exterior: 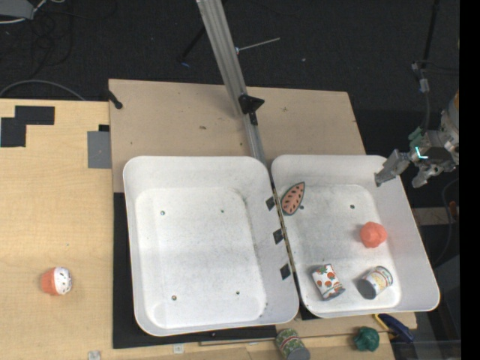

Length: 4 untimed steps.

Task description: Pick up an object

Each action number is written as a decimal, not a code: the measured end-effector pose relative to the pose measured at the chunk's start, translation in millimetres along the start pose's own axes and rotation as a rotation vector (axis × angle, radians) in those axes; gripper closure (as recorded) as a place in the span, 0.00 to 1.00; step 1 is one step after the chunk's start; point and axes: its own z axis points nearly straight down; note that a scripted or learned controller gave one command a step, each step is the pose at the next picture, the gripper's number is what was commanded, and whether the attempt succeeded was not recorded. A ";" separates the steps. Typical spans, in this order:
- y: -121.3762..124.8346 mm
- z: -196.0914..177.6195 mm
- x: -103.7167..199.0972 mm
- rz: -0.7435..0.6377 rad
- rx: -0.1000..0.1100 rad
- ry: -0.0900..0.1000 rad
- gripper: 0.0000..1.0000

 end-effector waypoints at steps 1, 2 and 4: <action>0.7 -2.3 0.1 -0.001 -0.004 -0.001 0.00; 1.0 40.9 1.5 0.001 0.000 0.000 0.00; -8.2 163.2 0.3 0.001 0.002 0.001 0.00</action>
